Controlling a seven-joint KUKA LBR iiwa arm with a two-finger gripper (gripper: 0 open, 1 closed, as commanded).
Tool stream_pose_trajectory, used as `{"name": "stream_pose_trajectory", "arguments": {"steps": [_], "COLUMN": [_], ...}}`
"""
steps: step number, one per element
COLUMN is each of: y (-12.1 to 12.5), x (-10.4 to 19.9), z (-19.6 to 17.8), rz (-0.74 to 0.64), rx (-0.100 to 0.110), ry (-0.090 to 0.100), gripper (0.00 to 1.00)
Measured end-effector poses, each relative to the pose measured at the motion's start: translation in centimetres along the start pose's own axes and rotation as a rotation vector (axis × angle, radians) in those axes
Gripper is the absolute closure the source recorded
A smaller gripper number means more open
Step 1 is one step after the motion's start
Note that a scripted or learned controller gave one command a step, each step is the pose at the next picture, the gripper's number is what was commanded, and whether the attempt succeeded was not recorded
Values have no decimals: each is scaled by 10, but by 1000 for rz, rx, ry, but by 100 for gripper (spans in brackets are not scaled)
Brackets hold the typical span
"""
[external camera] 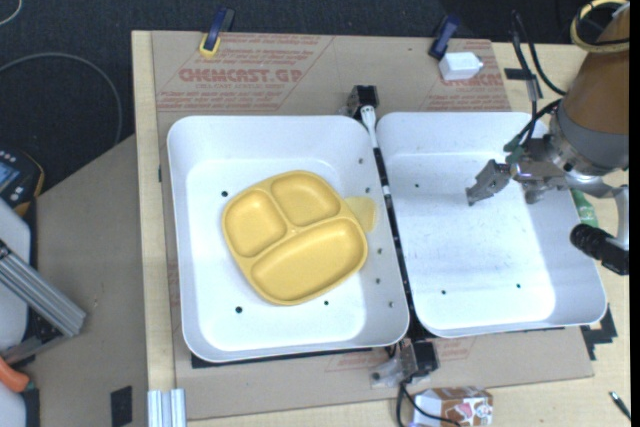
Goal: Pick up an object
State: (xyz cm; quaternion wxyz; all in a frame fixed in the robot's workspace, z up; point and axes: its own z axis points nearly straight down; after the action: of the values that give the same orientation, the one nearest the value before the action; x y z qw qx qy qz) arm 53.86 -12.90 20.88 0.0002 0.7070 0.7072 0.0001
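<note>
Fingers on the grey two-finger gripper (510, 181) look spread apart with nothing between them, though they are small and a bit hard to read. Going from left to right: first comes the left shallow white plastic bin (190, 215), and in it lies one yellow plastic plate with three sections (293, 235), flat on the floor of the bin and a little toward its right side, with a pale yellow bit poking out from under its right edge (too hidden to name). Next comes the right shallow white plastic bin (480, 305), touching the first along the middle. The gripper hangs over the upper part of this second bin, well apart from the plate. Last, on the far right, is the grey arm with its orange band (600, 90). So the picking up is not done yet, I think; the gripper must get to the plate and close on it. Counted up: two bins, one plate, one arm, one gripper.
</note>
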Motion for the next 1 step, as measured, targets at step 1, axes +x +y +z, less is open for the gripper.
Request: {"name": "stream_pose_trajectory", "arguments": {"steps": [1], "y": [-41], "x": [58], "z": [-90], "rz": [-7], "rx": [-8], "ry": [1], "gripper": [0]}}
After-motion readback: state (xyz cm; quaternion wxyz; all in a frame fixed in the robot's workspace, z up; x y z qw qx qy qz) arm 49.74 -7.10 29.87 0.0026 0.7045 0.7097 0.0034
